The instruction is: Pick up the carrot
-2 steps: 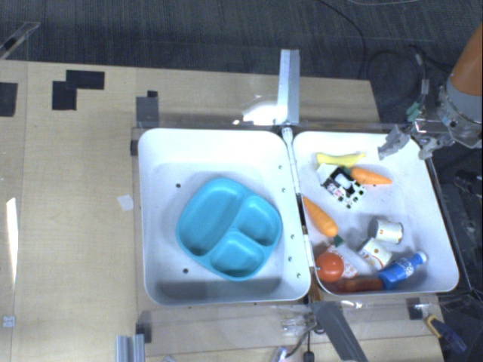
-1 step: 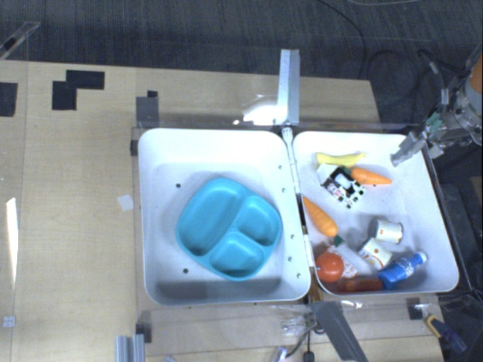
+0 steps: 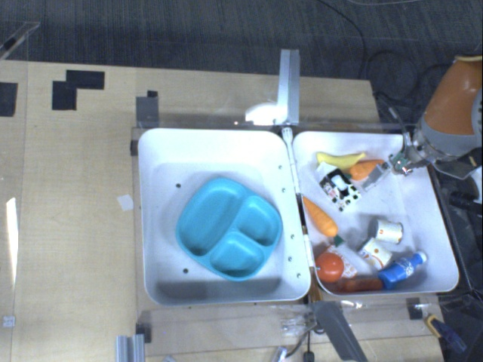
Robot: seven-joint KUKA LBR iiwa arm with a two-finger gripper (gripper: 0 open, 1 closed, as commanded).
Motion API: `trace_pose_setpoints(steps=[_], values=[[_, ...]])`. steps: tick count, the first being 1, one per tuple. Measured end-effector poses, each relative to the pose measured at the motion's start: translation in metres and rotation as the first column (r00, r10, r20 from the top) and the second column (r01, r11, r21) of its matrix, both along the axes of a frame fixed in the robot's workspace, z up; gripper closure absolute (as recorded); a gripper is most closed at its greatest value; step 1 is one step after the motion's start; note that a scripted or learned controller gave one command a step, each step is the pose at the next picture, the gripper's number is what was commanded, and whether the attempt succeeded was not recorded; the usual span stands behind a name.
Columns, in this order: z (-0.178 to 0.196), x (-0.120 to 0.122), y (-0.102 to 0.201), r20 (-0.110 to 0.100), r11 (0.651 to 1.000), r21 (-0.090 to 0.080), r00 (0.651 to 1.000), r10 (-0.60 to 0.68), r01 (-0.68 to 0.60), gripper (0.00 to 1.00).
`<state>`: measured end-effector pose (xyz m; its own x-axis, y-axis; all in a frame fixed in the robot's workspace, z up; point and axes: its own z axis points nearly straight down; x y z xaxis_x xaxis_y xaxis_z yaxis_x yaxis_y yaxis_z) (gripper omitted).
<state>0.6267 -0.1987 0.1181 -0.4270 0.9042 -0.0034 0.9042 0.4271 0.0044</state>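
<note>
The wooden desk fills the left and middle of the frame, carrying two white bins side by side. The left bin holds a blue divided plate near its centre. The right bin is crowded with small things. The arm comes in at the upper right of the frame, its orange band above the bin's far right corner, and the gripper sits low near the bin's upper right; I cannot tell how it is set.

The carrot lies slantwise against the bin's left wall, well apart from the gripper, down and to the left of it. Just left of the gripper lie a second orange piece and a yellow banana, with a black-and-white toy below them. Along the bottom sit a tomato, a white cup and a blue bottle.
</note>
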Motion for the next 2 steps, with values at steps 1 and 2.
trace_pose_setpoints(steps=[1,2], values=[[-0.0268,0.0407,0.0175,-0.013,0.984,-0.005,0.984,0.179,-0.179,0.00],[-0.0172,0.0455,0.0232,0.004,0.982,-0.007,0.982,0.188,-0.188,1.00]])
